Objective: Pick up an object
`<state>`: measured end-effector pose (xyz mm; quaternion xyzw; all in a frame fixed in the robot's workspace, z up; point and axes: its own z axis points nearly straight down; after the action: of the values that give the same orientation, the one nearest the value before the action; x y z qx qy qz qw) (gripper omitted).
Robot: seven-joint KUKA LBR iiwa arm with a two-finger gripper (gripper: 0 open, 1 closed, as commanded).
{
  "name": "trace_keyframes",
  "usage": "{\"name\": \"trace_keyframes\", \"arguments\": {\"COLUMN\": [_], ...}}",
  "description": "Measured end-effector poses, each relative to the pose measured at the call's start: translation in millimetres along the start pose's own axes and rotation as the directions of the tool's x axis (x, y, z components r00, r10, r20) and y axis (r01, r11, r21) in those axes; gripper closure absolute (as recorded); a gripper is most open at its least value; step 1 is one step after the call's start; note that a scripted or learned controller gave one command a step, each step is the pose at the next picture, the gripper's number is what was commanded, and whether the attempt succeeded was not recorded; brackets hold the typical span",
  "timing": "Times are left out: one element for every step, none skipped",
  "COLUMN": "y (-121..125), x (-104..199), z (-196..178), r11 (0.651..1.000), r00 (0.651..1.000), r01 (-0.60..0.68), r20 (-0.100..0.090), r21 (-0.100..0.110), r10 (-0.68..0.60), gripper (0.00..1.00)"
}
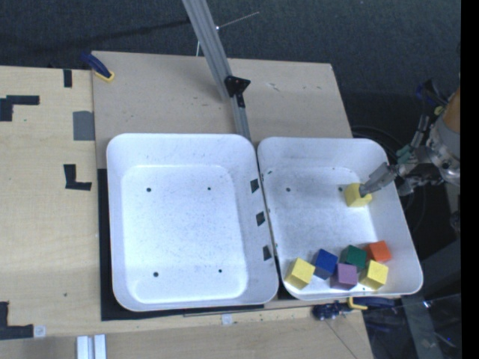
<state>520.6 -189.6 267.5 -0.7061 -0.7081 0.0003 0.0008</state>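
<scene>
In the right bin a small yellow block lies alone near the right wall. My gripper reaches down from the right, and its tip sits right against that block's upper right side. Whether the block is gripped I cannot make out. Along the bin's front wall is a cluster of blocks: yellow, blue, purple, green, orange and another yellow.
The left bin stands beside the right one. A slanted metal pole with a black clamp crosses the bench behind the bins. A blue and yellow tool lies at the front edge.
</scene>
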Motion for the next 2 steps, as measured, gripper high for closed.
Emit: {"name": "trace_keyframes", "arguments": {"y": [0, -2], "x": [0, -8], "z": [0, 60], "r11": [1.000, 1.000], "r00": [1.000, 1.000], "r01": [0.000, -0.003], "r20": [0.000, 0.000], "r21": [0.000, 0.006], "r10": [0.000, 0.003], "gripper": [0.00, 0.00]}}
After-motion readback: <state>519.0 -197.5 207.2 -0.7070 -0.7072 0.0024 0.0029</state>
